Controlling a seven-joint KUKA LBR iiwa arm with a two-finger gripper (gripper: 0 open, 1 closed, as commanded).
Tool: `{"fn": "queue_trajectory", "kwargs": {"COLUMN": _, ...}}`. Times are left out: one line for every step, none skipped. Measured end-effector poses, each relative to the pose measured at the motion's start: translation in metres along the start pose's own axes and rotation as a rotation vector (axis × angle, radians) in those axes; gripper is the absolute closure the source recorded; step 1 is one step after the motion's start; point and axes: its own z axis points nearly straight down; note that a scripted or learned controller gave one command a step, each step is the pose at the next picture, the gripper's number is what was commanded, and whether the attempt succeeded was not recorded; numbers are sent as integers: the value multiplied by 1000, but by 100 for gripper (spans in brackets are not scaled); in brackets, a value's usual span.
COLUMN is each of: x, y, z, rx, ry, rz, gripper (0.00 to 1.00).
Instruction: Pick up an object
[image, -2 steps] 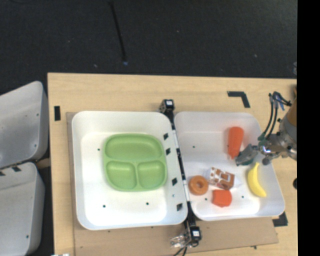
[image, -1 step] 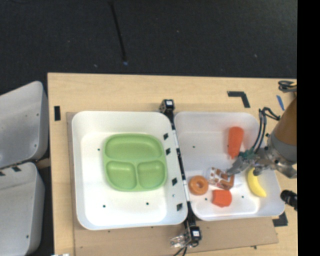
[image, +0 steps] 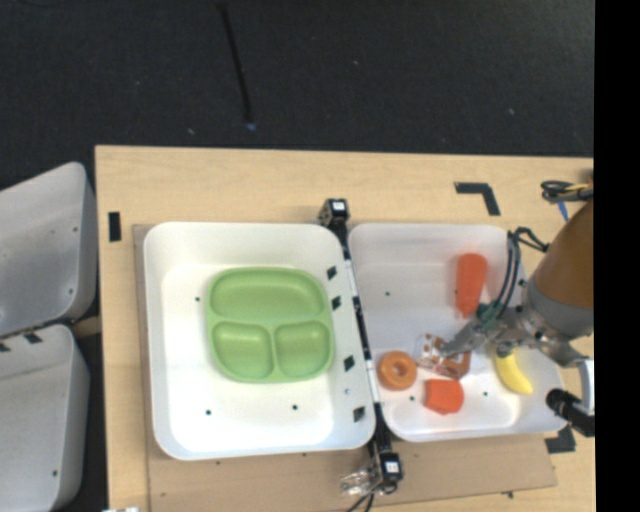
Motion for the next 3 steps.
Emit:
{"fn": "queue_trajectory", "kwargs": {"x": -2, "y": 2, "z": -11, "rx": -7, "ry": -3, "rz": 4, "gripper": 100}}
{"fn": "queue_trajectory", "kwargs": {"x": -2, "y": 11, "z": -57, "rx": 8, "ry": 2, "rz": -1, "gripper": 100}}
{"fn": "queue_trajectory", "kwargs": {"x": -4, "y": 13, "z": -93, "rx": 8, "ry": 2, "rz": -1, "gripper": 100}}
